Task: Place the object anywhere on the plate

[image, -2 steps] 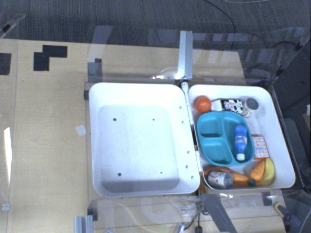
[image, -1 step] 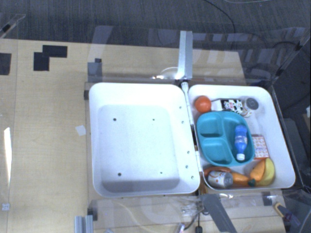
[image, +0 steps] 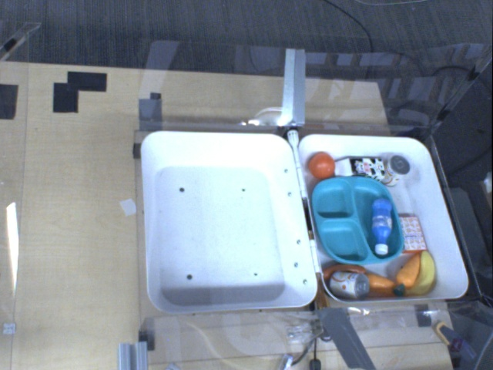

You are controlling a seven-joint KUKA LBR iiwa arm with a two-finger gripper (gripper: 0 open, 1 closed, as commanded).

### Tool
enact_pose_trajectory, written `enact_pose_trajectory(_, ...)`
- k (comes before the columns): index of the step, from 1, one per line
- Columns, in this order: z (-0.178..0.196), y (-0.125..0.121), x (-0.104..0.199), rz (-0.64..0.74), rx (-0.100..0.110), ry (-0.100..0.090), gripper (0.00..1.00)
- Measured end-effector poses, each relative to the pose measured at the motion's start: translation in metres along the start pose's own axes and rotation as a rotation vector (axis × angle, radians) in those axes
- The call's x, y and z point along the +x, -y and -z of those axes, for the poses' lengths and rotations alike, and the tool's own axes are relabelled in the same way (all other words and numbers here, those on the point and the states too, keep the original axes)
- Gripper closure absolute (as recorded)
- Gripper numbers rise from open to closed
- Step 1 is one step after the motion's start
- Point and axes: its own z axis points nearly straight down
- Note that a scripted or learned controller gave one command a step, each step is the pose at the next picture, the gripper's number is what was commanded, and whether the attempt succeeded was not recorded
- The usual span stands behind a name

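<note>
— Two bins; what lies nearest?
— Can (image: 348, 284), carrot (image: 379, 284), banana (image: 420, 271). Beyond, a bottle (image: 381, 223) already lies on the teal plate (image: 339, 226).
— And the pincer?
— Cannot tell. Placement looks done; next, retreat clear.

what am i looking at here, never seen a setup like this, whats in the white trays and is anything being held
This is one camera fixed above a workbench, looking down at a slant. Two shallow white bins sit side by side. The left bin has a bare white floor. The right bin holds a teal divided plate with a small water bottle lying in it. Around the plate are an orange ball, a can, a carrot, a banana and a few small packages. Nothing visible is being held.
</note>
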Motion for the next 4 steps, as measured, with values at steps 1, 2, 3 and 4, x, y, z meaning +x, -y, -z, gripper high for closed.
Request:
enact_pose_trajectory(1,-0.023,-0.006,0.004,0.014,-0.001,0.0,1.0)
enact_pose_trajectory(2,-0.031,-0.004,0.004,0.247,-0.001,-0.001,1.0)
enact_pose_trajectory(3,-0.008,-0.016,-0.007,0.743,0.003,0.002,1.0)
enact_pose_trajectory(4,-0.047,-0.009,0.004,0.927,-0.006,0.0,1.0)
